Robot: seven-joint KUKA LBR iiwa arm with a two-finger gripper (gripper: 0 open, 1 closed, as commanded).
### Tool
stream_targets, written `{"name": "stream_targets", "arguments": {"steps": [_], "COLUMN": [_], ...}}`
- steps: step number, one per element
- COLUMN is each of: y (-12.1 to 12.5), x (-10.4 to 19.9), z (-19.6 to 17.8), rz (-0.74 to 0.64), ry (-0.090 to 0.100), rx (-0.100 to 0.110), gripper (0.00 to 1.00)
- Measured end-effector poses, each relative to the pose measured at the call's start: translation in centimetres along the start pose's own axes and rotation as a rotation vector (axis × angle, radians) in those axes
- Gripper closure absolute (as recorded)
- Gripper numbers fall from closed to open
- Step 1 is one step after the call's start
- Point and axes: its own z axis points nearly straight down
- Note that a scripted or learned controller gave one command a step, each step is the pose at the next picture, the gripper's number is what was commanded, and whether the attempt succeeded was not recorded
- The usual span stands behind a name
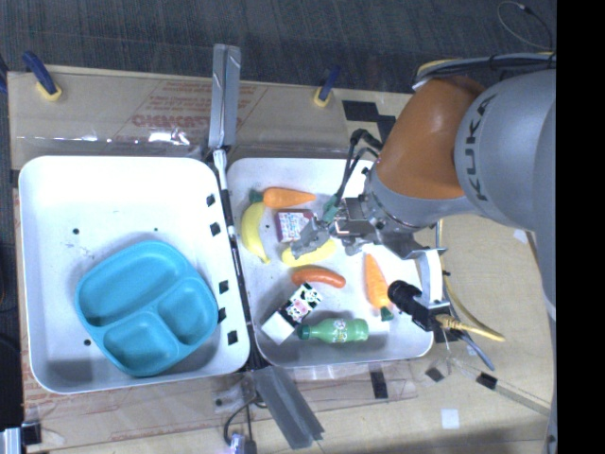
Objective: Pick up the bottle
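Bins: two white bins side by side; left bin (38, 253) has a blue divided tray (142, 308); right bin (416, 348) has the clutter.
Bottle: green bottle (335, 330) lying on its side at the near edge of the right bin, cap end pointing left, just beside a small cow-print carton (295, 308).
Neighbours: banana (253, 232), carrot (285, 198) at the far side, sausage (319, 276) mid-bin, second carrot (376, 282) to the right, a pink-labelled packet (293, 223).
Arm: grey arm with orange band reaches in from the right, wrist over the middle of the right bin.
Gripper: gripper (312, 239) low over the banana and packet area, fingers (304, 246) slightly apart, nothing seen clamped between them.
Offset: gripper is well apart from the bottle, with the sausage between.
Step (judged): approach phase; bottle not yet reached, untouched.
Next move (judged): travel toward the near edge, centre over the bottle's body, turn the fingers across its long axis, descend, then close.
Risk (judged): carton touching close on the left may be nudged; round body could roll against the bin wall.
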Motion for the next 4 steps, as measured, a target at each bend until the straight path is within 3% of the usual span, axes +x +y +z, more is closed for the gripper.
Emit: {"name": "stream_targets", "arguments": {"steps": [1, 2, 3, 4], "y": [-4.0, -4.0, -3.6, -3.9], "x": [10.9, 10.9, 3.6, -4.4], "z": [3.5, 3.5, 3.4, 13.2], "rz": [0.308, 0.309, 0.408, 0.503], "ry": [0.0, 0.0, -0.001, 0.003], "rx": [0.001, 0.001, -0.002, -0.005], "gripper": [0.0, 0.0, 0.0, 0.0]}}
